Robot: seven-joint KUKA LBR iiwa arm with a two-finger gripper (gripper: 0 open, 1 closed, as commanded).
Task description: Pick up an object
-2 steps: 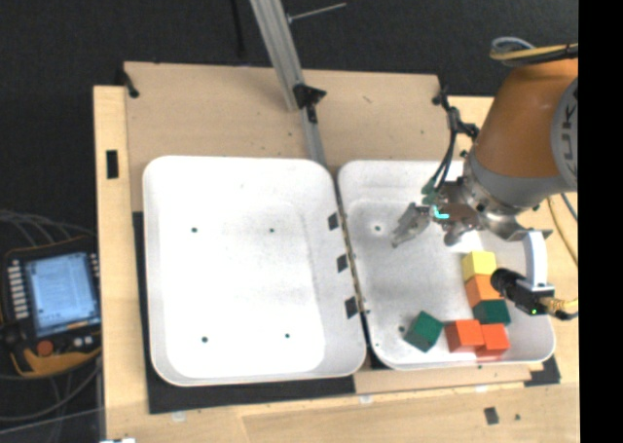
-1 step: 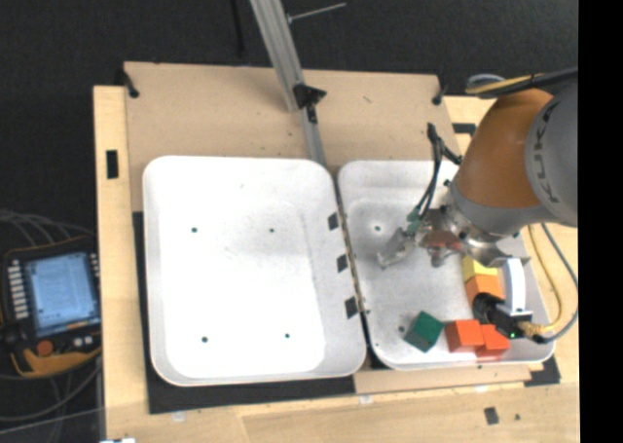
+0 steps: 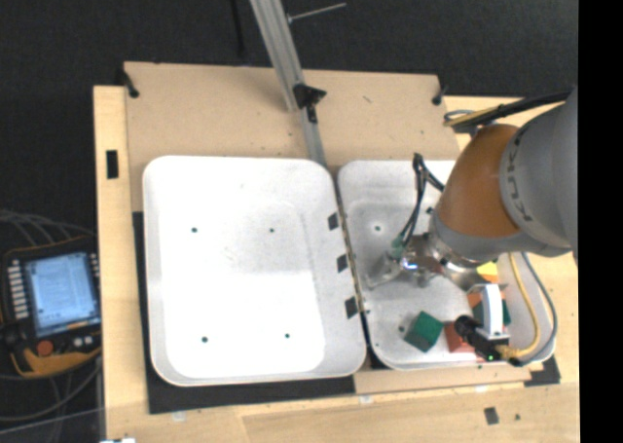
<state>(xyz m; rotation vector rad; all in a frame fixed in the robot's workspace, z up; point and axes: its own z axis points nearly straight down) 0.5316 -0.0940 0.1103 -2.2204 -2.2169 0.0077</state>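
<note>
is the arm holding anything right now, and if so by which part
Cannot be told: the end effector is low in the right bin, apart from the green block.

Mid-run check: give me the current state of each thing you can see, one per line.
Arm: reaching in over the right bin.
Gripper: low inside the right bin, near its left wall; grasp unclear.
Green block: lying on the right bin floor, apart from the gripper.
Right bin: holds the block and other small items.
Left bin: sitting flat beside the right one.
</note>
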